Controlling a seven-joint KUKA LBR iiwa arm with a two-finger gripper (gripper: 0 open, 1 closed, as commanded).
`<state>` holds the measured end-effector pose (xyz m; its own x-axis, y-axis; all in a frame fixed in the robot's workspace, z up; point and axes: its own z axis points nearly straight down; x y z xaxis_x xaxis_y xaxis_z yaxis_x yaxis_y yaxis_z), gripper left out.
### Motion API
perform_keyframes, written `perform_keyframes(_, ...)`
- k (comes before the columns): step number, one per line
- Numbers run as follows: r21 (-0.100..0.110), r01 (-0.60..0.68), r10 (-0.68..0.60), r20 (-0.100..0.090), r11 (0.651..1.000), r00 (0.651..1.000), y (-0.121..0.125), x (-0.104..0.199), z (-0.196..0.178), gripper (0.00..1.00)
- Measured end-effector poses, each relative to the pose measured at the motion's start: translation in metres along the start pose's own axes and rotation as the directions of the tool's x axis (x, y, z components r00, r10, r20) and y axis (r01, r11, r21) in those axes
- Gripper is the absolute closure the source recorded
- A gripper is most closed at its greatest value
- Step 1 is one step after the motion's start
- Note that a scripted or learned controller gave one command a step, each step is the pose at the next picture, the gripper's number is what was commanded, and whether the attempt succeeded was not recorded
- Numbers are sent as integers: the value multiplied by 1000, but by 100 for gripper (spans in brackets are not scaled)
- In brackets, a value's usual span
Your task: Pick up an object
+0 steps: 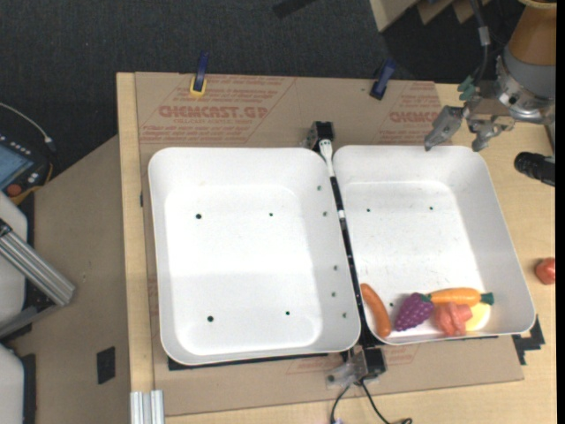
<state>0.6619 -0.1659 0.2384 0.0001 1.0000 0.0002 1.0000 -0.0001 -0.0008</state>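
The right bin [477, 193] holds everything that could be picked — a small cluster of toy foods pushed against its near wall, well apart from the gripper [459, 135], which hangs above the bin's far rim with its two fingers spread open and nothing between them. The left bin [177, 237] lies just beside it, the two parted by a dark hinge strip.

All the pieces are judged to be light, stiff moulded plastic with a smooth, somewhat slippery skin. The sausage [375, 310], longest of the group, lies at a slant by the bin's near left corner and would best be pinched across its narrow middle. The carrot [457, 296] lies level above the others and offers a similar cross-wise hold. The purple grapes [412, 311] are knobbly, so a grip would seat less surely. A pinkish-red piece [450, 319] and a yellow piece [478, 318] touch each other — little room is left between them for a finger.

The bin floor is smooth and white; the near wall crowds any approach from that side.
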Motion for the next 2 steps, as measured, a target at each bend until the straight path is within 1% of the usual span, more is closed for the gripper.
perform_keyframes(1,2,-5,5,1,1000,1000,-43,-62,-13,0)
perform_keyframes(2,-11,-3,3,5,1000,1000,-116,-58,-110,0)
